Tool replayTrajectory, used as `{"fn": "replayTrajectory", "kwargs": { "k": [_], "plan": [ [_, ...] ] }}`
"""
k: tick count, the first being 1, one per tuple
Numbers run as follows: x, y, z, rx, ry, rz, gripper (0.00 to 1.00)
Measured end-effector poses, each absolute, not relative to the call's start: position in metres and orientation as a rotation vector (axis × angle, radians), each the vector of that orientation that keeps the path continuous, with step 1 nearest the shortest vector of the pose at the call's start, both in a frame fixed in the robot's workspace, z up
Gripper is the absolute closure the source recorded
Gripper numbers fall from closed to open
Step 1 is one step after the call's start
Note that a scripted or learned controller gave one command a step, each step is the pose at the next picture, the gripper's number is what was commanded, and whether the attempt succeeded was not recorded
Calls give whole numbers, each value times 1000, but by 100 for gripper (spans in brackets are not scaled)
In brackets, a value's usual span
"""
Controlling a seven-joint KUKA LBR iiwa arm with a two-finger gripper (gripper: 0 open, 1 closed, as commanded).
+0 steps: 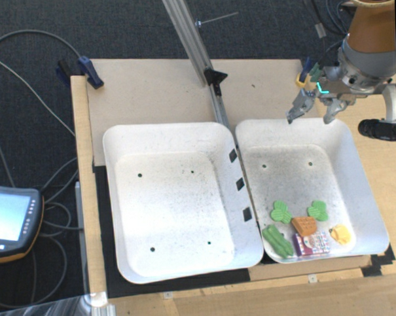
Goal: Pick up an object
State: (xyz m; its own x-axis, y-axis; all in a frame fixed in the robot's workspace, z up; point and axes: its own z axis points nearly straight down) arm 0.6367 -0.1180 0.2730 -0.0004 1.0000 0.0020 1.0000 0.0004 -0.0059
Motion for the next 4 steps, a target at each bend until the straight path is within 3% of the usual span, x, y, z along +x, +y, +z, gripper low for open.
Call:
{"fn": "replayTrajectory", "kwargs": {
  "k": [1,4],
  "plan": [
    [637,-118,275,-2218,-2220,1,0],
    [632,-107,113,-2216,-2217,7,0]
  ]
}}
